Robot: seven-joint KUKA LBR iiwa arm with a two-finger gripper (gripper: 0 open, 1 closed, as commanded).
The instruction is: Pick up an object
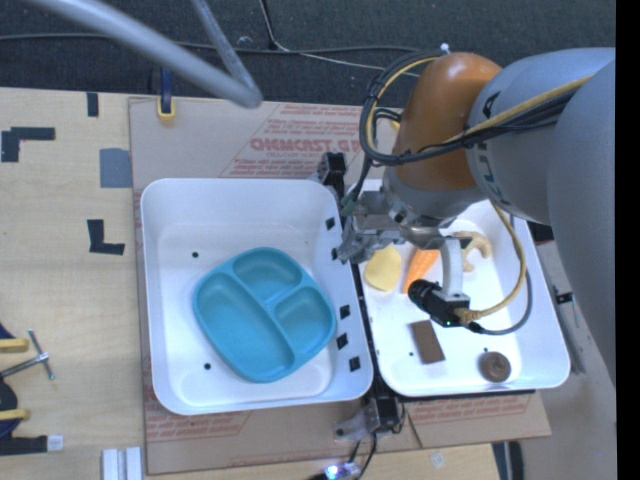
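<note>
I have the arm (520,118) reaching in over the right bin (545,368), its bulk covering much of that bin's upper half; the gripper (385,230) sits low near the divide between the two bins, and I cannot tell how its hand stands from this angle. Of bins I count two; the left bin (165,268) carries one blue divided plate (262,313). In the right bin I count four loose pieces in sight: one pale yellow piece (383,268) just beside the gripper, one orange piece (424,263) next to it, one flat brown block (427,342) and one small round brown piece (494,366) near the front. The yellow piece looks like my nearest candidate. My worry is the bin wall: working this close to it, the gripper could strike the rim or nudge the yellow and orange pieces together and come away with nothing.
</note>
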